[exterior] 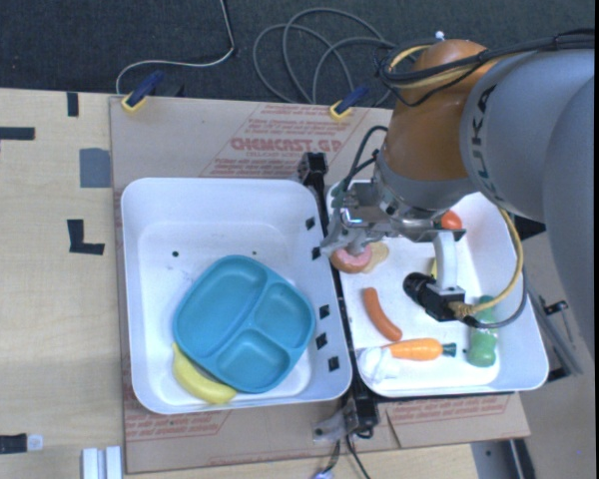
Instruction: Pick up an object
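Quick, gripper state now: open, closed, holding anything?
Gripper: cannot be told; it is directly over the pink ring in the right bin.

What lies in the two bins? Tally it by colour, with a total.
Blue: 1, the divided plate
Yellow: 1, the banana
Pink: 1, the ring-shaped piece
Orange or red: 3, the sausage, the carrot, a small half-hidden piece
Green: 1, a rounded item
Total: 7 that I can make out
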Action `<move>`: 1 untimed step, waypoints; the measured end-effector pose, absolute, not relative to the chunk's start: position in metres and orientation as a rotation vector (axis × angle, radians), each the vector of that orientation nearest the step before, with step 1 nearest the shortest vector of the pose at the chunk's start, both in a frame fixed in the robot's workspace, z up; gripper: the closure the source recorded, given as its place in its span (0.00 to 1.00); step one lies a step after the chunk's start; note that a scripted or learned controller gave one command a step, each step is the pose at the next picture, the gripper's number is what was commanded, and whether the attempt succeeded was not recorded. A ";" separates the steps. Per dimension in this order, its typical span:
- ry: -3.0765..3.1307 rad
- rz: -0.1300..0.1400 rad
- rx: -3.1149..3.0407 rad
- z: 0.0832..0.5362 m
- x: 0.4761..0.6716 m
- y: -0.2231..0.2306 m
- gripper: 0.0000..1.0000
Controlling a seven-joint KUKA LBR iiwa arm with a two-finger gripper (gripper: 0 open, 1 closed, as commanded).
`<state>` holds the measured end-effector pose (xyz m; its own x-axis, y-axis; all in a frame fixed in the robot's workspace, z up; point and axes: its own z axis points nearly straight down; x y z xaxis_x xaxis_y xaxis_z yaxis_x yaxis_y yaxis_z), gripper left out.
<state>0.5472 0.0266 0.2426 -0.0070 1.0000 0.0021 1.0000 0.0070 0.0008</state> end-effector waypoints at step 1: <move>-2.225 0.002 -2.216 0.236 0.536 0.071 1.00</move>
